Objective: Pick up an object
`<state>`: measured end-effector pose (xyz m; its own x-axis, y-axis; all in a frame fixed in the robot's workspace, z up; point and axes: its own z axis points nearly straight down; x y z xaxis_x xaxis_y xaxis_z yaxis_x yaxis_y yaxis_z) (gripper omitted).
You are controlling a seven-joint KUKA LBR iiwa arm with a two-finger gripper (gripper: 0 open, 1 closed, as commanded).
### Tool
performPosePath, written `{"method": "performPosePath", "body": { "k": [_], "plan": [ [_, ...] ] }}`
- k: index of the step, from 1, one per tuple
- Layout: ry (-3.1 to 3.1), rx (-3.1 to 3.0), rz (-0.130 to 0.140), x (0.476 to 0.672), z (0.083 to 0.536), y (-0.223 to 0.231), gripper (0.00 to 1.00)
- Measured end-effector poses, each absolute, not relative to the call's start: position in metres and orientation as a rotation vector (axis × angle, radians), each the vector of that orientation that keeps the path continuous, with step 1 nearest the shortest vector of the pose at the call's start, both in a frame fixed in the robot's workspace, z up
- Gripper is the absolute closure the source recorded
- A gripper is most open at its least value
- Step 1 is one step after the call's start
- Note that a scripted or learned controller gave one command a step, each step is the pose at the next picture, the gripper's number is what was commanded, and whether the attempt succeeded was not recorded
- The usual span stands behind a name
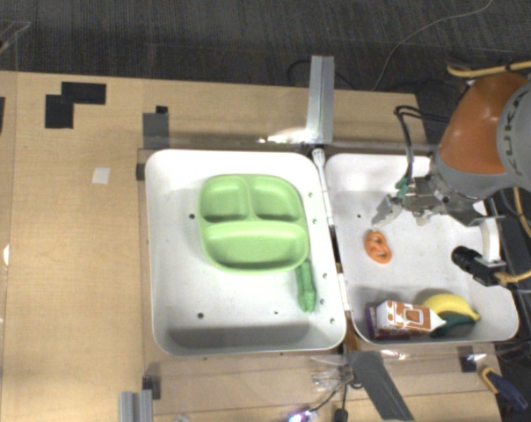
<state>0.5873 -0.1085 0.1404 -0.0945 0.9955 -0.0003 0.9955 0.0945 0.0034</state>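
Orange pretzel toy (379, 245) is lying unlifted mid right bin (353, 178); we are hovering our gripper (397, 202) open above it, gripping nothing, pickup pending.

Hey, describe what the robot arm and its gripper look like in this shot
The arm is a rounded grey body with a glossy orange band above the wrist. Its gripper is a small dark and silver metal assembly with a speck of green. Thin dark cables loop around the wrist.

2 bins (173, 236) smooth white plastic, slight sheen. Green tray (252, 222) matt plastic. Bench (63, 236) pale wood grain. Divider post (321, 104) brushed metal.
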Motion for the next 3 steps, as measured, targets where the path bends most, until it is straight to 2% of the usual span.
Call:
{"method": "performPosePath", "body": {
  "k": [1, 2, 3],
  "plan": [
    [2.291, 2.131, 0.015, 0.574, 0.092, -0.093, 0.0],
    [2.291, 2.128, 0.027, 0.576, 0.104, -0.09, 1.0],
    [2.119, 2.314, 0.005, 0.632, 0.186, -0.047, 1.0]
  ]
}}
